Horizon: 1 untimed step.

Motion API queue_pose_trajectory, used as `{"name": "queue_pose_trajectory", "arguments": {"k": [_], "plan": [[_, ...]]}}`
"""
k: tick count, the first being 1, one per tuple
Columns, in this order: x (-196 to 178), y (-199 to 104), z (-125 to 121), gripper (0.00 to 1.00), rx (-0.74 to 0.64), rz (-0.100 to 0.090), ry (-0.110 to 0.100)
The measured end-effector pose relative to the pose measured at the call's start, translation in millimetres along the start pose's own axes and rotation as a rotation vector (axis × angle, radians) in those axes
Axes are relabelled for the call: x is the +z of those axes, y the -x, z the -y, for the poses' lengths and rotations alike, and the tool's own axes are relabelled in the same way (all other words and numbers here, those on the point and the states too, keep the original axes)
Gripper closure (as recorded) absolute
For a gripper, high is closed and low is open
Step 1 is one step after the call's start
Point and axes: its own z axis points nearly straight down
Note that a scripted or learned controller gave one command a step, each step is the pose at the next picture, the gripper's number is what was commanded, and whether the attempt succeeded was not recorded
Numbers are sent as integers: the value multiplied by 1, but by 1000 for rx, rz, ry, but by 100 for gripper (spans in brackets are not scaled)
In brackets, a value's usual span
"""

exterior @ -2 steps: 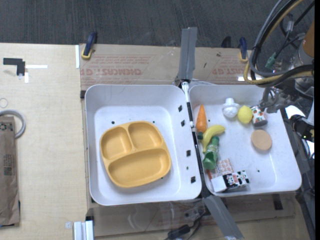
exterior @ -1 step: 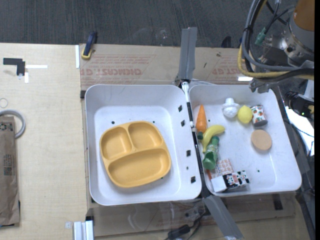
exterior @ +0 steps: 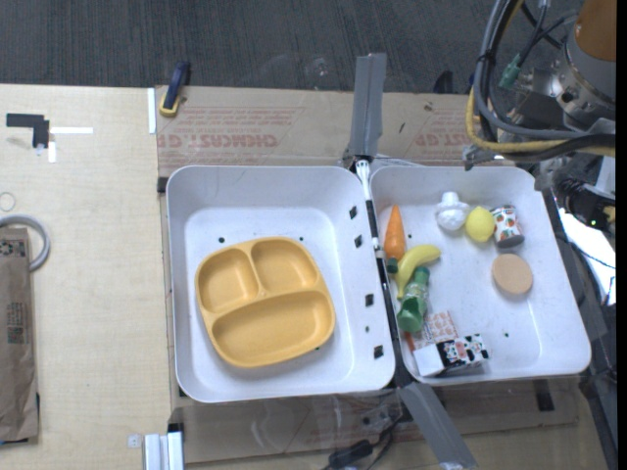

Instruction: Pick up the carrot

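we logged the carrot (exterior: 393, 231) in the right bin (exterior: 558, 360), hard against that bin's left wall at about 10 o'clock from the bin's middle. its long axis ran close to 12-to-6 on the view, leaning a touch. the narrow tip pointed to 12 o'clock, away from the camera side of the bench, and the broad end sat at 6 o'clock. it looked plain orange, smooth, a short cone with no green top that we could make out.

just past its broad end, toward 5 o'clock, lay a yellow banana (exterior: 418, 259), close to or touching the carrot; we could not tell which. beyond that at 6 o'clock lay a green bottle (exterior: 412, 300), then a small printed carton (exterior: 449, 352) near the bin's near edge.

at 3 o'clock from the carrot we noted a white lumpy piece (exterior: 451, 212), a lemon (exterior: 479, 224) just beside it, and a small printed can (exterior: 505, 225) next along. a flat tan disc (exterior: 512, 274) sat apart from these, toward 4 o'clock.

the left bin (exterior: 186, 262) held a yellow divided plate (exterior: 265, 300), well apart from the carrot.

the arm (exterior: 588, 57) stood at the view's upper right with its cables, well off from the carrot at about 2 o'clock. whether the fingers were released or clenched we could not tell. the carrot lay in the bin, ungrasped.
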Motion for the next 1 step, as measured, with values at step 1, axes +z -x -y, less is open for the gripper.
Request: {"name": "queue_pose_trajectory", "arguments": {"k": [1], "plan": [[62,49,52,0,130,0,-1]]}}
